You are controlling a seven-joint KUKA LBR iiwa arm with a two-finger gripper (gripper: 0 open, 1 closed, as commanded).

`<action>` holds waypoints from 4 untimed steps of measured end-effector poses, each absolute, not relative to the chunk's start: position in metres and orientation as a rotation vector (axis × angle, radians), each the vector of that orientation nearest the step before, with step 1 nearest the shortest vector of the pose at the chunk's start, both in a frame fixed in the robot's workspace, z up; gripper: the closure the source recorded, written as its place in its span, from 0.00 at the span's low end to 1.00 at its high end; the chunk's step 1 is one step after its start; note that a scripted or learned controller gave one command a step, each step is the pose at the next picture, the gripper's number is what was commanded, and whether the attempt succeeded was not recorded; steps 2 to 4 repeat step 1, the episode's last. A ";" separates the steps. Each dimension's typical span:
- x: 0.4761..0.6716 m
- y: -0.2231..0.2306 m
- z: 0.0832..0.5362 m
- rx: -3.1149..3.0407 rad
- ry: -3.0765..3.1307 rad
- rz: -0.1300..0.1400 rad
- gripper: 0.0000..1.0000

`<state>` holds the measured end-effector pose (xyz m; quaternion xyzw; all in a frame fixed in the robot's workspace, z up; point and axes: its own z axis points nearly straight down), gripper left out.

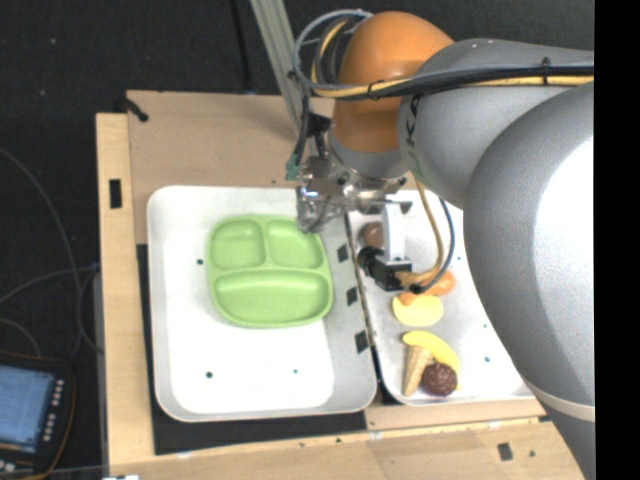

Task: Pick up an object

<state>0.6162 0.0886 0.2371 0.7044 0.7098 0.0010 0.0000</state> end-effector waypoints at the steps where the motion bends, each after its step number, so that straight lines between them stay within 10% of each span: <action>1: 0.615 0.085 0.237 2.216 2.225 -0.003 0.00; 4: 0.615 0.085 0.237 2.216 2.225 -0.003 0.00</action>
